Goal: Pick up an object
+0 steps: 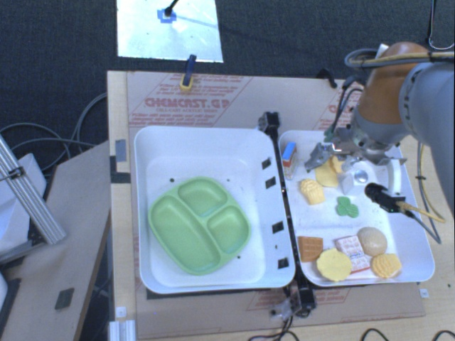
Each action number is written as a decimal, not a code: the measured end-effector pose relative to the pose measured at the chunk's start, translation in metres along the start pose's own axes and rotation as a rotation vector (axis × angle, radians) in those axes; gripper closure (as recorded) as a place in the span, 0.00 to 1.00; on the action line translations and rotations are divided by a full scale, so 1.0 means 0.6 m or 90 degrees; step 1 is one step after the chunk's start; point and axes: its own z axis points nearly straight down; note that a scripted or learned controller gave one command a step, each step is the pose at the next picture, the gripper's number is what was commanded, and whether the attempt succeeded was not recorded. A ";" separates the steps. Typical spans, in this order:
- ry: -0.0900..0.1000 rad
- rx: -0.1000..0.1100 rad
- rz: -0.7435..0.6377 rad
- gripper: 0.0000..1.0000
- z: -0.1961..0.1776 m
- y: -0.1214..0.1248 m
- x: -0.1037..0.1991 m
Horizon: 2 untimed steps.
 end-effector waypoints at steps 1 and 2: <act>0.000 -0.001 0.001 0.00 0.087 0.000 0.001; -0.001 -0.005 0.001 1.00 0.063 0.003 0.000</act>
